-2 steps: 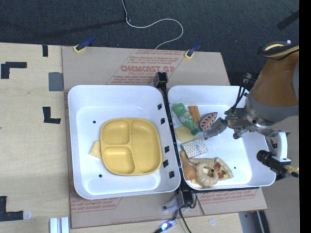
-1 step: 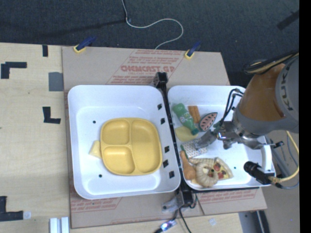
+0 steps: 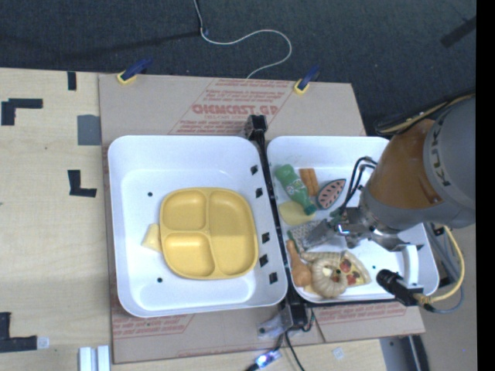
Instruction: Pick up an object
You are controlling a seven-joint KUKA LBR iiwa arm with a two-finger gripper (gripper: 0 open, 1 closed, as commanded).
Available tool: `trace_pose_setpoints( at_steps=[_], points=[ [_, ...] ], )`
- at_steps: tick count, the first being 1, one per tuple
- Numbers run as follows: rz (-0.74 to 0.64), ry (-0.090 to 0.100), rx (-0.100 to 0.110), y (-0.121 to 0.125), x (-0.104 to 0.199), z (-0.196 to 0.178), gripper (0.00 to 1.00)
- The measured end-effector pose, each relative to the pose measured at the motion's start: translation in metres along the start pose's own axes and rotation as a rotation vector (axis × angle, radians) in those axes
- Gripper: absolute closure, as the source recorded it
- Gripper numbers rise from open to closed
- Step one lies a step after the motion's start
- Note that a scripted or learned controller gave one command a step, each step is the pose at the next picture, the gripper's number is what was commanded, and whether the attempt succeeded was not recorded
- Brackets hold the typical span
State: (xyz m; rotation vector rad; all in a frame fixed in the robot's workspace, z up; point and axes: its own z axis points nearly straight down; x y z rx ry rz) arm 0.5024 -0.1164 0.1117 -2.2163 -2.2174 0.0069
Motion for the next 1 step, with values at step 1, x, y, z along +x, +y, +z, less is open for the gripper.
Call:
trace_pose_setpoints(
  at_steps=[1],
  points=[
    [0.000,0.000,-0.007,0.0012,0.0003,0.0254,0.00]
  ],
)
